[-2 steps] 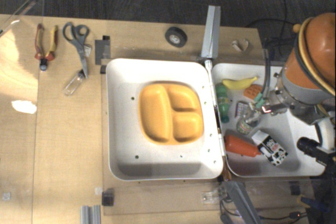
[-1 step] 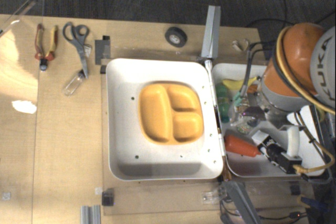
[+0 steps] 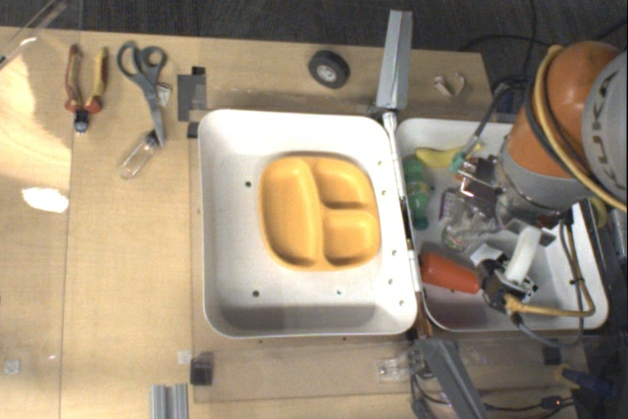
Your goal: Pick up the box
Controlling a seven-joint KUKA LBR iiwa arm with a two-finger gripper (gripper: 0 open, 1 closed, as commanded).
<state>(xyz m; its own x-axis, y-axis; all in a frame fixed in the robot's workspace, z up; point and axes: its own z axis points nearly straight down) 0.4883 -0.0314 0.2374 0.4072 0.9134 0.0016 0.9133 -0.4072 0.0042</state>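
Observation:
The arm, grey with an orange band, reaches over the right bin (image 3: 579, 304) from the right. My gripper (image 3: 469, 216) hangs low inside that bin, above a pale, greyish boxy item (image 3: 453, 211) that may be the box; its outline is blurred by the gripper parts. Beside it to the left lie a green object (image 3: 417, 191) and a yellow object (image 3: 437, 157). A red-orange object (image 3: 449, 273) rests near the bin's front. The arm hides much of the bin's right half.
The left bin (image 3: 235, 299) holds a yellow divided plate (image 3: 319, 211). Scissors (image 3: 147, 78), pliers (image 3: 83, 83) and a black roll (image 3: 329, 69) lie on the bench behind. A metal post (image 3: 395, 59) stands between the bins.

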